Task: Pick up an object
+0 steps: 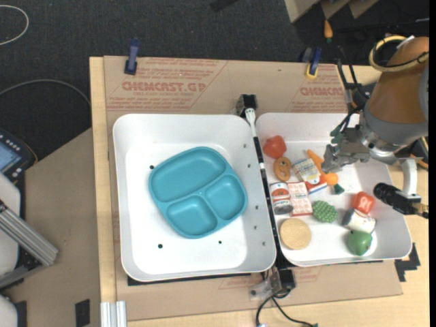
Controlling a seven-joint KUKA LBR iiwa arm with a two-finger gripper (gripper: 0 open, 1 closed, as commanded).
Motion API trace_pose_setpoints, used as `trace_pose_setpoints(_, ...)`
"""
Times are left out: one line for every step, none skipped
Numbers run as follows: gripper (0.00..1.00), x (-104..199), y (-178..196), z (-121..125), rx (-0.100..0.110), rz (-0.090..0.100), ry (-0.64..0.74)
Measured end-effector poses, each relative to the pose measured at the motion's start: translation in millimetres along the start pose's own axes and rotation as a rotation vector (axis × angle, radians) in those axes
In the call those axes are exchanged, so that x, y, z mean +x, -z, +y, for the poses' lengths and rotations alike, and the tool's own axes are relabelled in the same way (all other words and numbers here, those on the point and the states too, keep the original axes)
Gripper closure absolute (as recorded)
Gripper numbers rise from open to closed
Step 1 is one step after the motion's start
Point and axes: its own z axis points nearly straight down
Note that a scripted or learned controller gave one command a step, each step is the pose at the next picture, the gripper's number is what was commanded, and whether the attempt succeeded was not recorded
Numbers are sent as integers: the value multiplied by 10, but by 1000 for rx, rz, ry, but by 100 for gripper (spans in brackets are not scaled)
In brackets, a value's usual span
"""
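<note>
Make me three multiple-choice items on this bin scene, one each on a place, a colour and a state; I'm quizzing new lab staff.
1. Where does the divided plate lie?
A. In the left bin
B. In the right bin
C. On the cardboard outside both bins

2. What colour is the divided plate?
A. Red
B. Teal blue
C. Yellow

3. How does the gripper stand?
A. Over the left bin
B. Off the bench
C. Low over the right bin, near the carrot

Answers: 1 A, it sits alone in the left bin; 2 B, its surface is teal; 3 C, the gripper hangs among the toy foods on the right.
</note>
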Motion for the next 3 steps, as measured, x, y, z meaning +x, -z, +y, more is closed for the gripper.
trace_pose_setpoints(100,-981,-461,375,-21,-10,-3)
trace_pose_setpoints(100,188,244,723,-24,-4,10)
trace_pose_setpoints(100,-928,216,963,-22,-12,-6)
